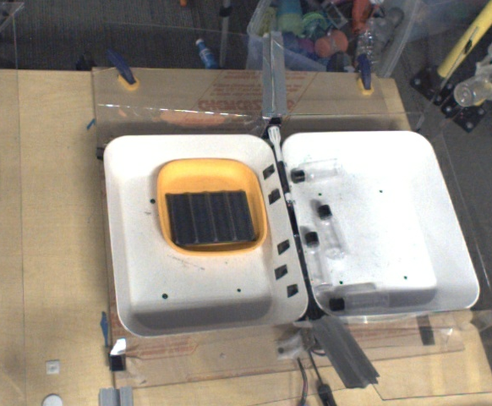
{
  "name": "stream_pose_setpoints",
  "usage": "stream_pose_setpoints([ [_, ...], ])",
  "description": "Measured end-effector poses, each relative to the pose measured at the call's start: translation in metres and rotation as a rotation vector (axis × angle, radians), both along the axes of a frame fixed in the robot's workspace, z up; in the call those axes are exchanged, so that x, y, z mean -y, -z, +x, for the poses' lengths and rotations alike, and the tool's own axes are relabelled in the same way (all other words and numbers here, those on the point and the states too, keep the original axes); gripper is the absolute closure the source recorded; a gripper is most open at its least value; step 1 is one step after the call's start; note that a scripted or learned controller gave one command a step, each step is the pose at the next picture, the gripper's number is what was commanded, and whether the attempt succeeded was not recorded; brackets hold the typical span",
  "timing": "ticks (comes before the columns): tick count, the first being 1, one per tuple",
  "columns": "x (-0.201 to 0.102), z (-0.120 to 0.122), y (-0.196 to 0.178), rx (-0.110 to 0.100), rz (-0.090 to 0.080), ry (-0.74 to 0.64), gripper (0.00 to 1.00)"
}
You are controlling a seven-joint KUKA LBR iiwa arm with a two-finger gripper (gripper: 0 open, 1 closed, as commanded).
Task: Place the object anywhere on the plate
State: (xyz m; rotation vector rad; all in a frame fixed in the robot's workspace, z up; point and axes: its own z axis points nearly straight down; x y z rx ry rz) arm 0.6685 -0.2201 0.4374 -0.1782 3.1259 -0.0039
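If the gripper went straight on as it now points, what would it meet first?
Probably the far rim of the right bin: what seems to be the gripper sits upper right, apparently angled down-left. Depth is unclear.

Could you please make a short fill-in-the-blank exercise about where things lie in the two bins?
1. The yellow plate lies in the ____ bin of the two, as the camera sees them.
2. The dark ribbed object lies ____ the plate.
3. The colour of both bins is ____.
4. The clear box of colourful toys stands ____ the bins, off the bench.

Missing words: left; on; white; behind
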Motion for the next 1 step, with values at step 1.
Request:
stream_pose_setpoints([
  [1, 0.0009, -0.0003, -0.0001, 0.001, -0.002, -0.369, 1.0],
])
